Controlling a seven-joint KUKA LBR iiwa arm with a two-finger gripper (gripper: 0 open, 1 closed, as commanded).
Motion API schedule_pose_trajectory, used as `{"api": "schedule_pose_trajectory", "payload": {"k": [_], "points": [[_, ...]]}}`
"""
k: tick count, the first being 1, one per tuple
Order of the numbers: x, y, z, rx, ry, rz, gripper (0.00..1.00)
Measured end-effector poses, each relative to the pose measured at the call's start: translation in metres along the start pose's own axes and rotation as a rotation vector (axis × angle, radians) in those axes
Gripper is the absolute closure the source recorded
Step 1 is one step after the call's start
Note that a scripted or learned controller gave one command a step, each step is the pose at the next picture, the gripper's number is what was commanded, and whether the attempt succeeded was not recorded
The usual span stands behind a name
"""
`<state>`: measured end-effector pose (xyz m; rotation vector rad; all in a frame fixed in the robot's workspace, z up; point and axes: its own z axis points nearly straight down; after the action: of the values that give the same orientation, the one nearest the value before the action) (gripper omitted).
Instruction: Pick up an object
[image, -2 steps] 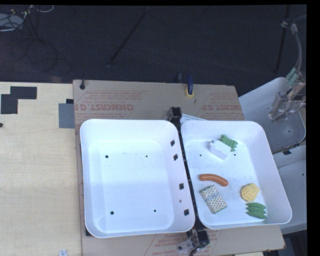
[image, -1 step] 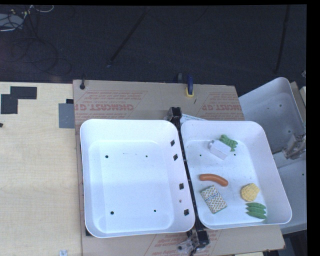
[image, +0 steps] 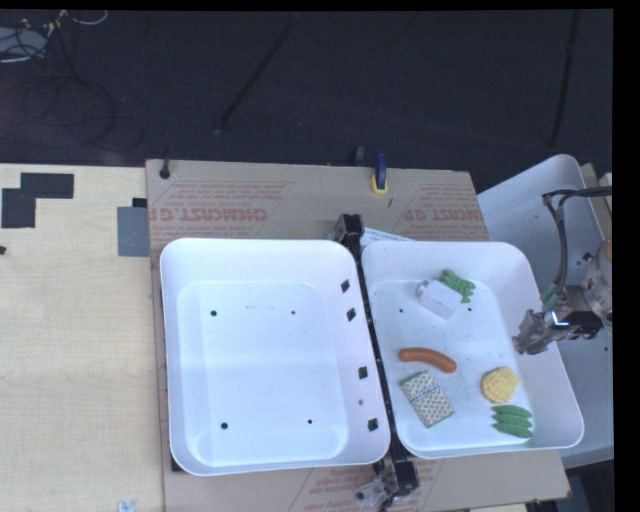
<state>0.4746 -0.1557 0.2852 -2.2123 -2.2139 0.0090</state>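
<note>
In the right bin (image: 545, 300) lie a sausage (image: 428, 359), a patterned packet (image: 428, 397), a yellow corn piece (image: 499, 384), green pea pods (image: 513, 421), a white block (image: 437, 298) and a green piece (image: 458, 284) touching it. The gripper (image: 533, 336) hangs over that bin's right rim, nothing visibly between its tips; whether they are apart cannot be told. Reversed red print on the cardboard (image: 230, 205) beyond the left bin (image: 180, 300) is unreadable.
</note>
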Motion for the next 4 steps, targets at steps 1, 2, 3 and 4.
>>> {"api": "schedule_pose_trajectory", "payload": {"k": [1,2,3,4], "points": [[0.035,0.001,-0.029,-0.012,-0.004,-0.003,1.00],[0.129,0.001,-0.086,-0.016,-0.002,-0.010,1.00],[0.124,0.001,-0.092,-0.008,-0.004,-0.003,1.00],[0.124,0.001,-0.101,-0.005,-0.005,-0.005,1.00]]}}
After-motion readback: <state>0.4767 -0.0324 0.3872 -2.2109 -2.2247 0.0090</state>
